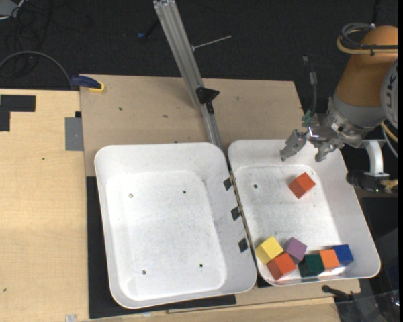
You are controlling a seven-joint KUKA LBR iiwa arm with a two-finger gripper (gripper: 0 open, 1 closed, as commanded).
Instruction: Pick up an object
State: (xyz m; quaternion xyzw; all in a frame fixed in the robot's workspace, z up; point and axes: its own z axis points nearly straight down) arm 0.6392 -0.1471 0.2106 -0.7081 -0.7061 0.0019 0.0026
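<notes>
Bench (pixel 154 113): two white bins. Left bin (pixel 114 180). Right bin (pixel 352 206): lone orange cube (pixel 301 184) mid-bin; yellow, purple, red, green, orange, blue cubes (pixel 303 257) clustered at near edge. Gripper (pixel 309 149) above far rim, fingers spread, holding nothing.

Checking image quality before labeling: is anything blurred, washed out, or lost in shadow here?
Camera view: the blocks are sharp, the lone orange block casting almost no shadow; the white right bin is bright but not blown out; the gripper looks slightly soft; the background above the bench is nearly black, hiding detail.
</notes>
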